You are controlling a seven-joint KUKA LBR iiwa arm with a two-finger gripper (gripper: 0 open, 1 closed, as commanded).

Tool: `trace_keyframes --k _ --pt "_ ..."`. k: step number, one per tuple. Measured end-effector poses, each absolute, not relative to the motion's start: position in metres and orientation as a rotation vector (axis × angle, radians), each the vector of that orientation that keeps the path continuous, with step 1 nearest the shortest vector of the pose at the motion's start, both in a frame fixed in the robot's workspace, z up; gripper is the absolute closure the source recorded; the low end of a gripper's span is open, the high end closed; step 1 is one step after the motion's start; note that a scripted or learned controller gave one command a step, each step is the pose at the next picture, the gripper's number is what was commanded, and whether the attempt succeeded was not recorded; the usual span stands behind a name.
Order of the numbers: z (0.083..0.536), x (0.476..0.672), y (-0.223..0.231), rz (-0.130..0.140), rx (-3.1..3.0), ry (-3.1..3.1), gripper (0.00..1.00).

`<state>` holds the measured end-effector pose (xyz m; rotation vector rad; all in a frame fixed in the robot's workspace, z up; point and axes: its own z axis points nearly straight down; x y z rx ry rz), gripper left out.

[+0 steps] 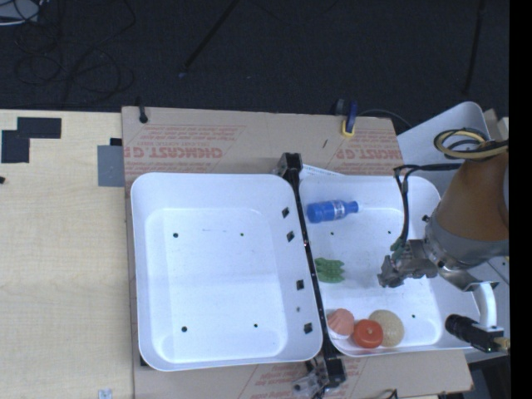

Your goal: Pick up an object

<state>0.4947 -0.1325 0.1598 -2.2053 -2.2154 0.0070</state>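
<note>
Reading mirrored — "CHEMCAST G.P." — cardboard sheet (249, 144) beneath bins.

Both bins (208, 198) appear smooth white plastic, slightly glossy. Blue bottle (331, 211) looks plastic. Backing sheet (249, 144) is matt brown printed cardboard. Benchtop (58, 264) shows pale wood grain.

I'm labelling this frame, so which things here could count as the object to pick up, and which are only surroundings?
Candidates for picking, all in the right white bin:
blue plastic bottle
small green leafy item
pink round item
red round item
beige round item

Surroundings:
left white bin
brown cardboard sheet
gripper
</note>
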Motion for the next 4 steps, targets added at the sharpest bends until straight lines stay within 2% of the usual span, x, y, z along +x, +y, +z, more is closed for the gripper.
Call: trace_keyframes --k 1,2,3,4 --pt "0.261 0.477 -0.071 -0.009 -2.215 -2.23 1.0" --pt "0.23 0.504 -0.055 0.004 -2.217 -2.222 1.0" --pt "0.184 0.547 -0.006 0.004 -2.213 -2.224 1.0" --pt "0.259 0.569 0.068 -0.009 -2.213 -2.231 1.0"
